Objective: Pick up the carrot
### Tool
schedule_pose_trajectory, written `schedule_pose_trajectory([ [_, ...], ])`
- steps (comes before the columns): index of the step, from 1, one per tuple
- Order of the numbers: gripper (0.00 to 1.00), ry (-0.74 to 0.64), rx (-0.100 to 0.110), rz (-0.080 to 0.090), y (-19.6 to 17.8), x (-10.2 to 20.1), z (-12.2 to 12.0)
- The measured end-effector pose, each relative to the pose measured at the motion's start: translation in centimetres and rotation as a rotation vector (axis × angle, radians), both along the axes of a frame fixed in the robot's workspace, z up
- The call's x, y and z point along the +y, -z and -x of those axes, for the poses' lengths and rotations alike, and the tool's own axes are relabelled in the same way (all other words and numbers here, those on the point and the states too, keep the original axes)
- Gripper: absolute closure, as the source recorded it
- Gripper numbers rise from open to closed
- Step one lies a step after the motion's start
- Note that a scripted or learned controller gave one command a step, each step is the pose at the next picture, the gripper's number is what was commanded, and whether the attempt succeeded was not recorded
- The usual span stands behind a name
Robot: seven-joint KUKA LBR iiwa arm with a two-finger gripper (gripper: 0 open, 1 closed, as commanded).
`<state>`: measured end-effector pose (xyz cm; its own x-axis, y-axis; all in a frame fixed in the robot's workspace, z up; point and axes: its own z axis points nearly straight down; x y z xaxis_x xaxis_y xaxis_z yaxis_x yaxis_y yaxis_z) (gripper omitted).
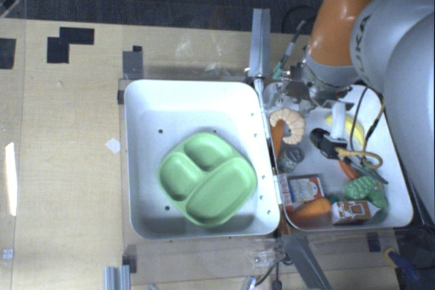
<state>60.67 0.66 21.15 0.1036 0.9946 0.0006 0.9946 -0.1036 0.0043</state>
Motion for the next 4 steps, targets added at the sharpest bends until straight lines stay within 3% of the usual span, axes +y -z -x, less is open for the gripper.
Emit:
schedule_pose_trajectory([
  [1,1.00,-0.266,-0.001,0.001,0.6,5.3,-1.0],
  [2,0.00,-0.267,-0.001,0.001,0.6,5.3,-1.0],
  [3,0.00,-0.310,-0.001,0.001,2.6,1.9,-0.7],
  [4,0.00,-0.322,0.000,0.001,2.6,1.4,-0.1],
])
